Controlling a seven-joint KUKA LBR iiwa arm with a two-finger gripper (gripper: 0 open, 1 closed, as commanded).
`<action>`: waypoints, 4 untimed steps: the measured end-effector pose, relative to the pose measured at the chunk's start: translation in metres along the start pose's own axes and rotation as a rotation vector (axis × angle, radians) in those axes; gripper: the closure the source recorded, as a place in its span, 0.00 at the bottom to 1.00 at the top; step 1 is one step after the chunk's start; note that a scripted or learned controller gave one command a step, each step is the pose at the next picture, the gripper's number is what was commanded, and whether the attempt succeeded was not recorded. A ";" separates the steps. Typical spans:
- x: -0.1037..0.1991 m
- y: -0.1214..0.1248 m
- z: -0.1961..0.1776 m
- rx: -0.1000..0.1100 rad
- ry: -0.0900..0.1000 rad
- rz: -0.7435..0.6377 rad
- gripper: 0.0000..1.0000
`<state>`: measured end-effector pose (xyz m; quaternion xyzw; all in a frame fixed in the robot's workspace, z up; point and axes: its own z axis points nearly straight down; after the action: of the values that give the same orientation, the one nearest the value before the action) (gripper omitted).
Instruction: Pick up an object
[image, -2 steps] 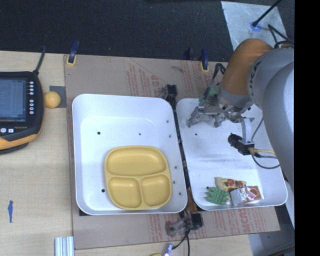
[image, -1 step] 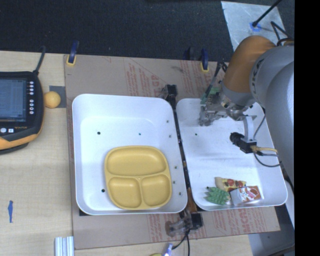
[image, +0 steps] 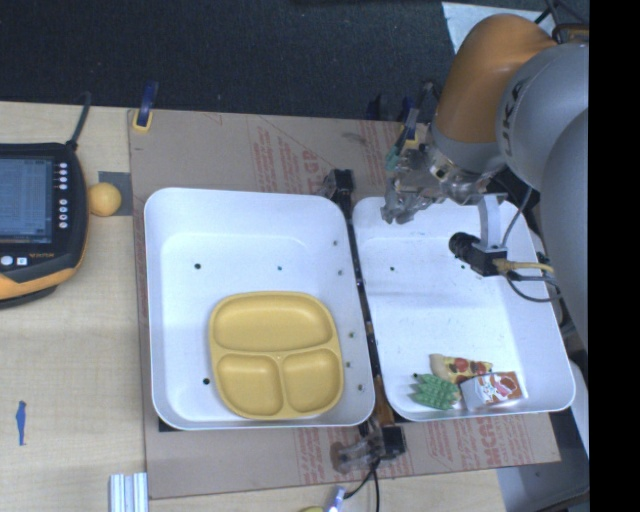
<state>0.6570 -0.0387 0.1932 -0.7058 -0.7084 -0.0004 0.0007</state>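
We note three small objects clustered in the near corner of the right bin (image: 520, 330): a pizza slice toy (image: 458, 366), a green leafy toy (image: 434, 391) just below and left of it, and a small red-and-white packet (image: 494, 389) to its right. All three touch or nearly touch; any would satisfy the task.

The pizza slice lies flat, long axis running left-right with a slight tilt; which end is the tip we cannot make out. The packet lies flat too, long axis roughly left-right, close to the bin's near wall. The green toy is lumpy with no clear axis.

The gripper (image: 404, 205) sits at the far edge of the right bin, well apart from the cluster and carrying nothing. Whether its jaws are spread or closed we cannot tell at this resolution.

Our judgement is that the approach has not begun. To do it well, we would travel toward the near corner, descend over one object's middle, and close across its short side. The packet's closeness to the wall risks a finger collision; the crowding risks nudging neighbours.

The left bin (image: 170, 300) holds a yellow divided tray (image: 272, 352). A teach pendant (image: 35, 220) rests on the bench at far left.
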 end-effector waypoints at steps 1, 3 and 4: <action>-0.019 -0.038 -0.045 0.003 -0.001 0.002 1.00; -0.009 -0.043 -0.063 0.001 -0.002 0.002 1.00; -0.010 -0.043 -0.073 0.002 -0.001 0.000 1.00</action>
<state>0.6137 -0.0485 0.2667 -0.7057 -0.7085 0.0006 0.0010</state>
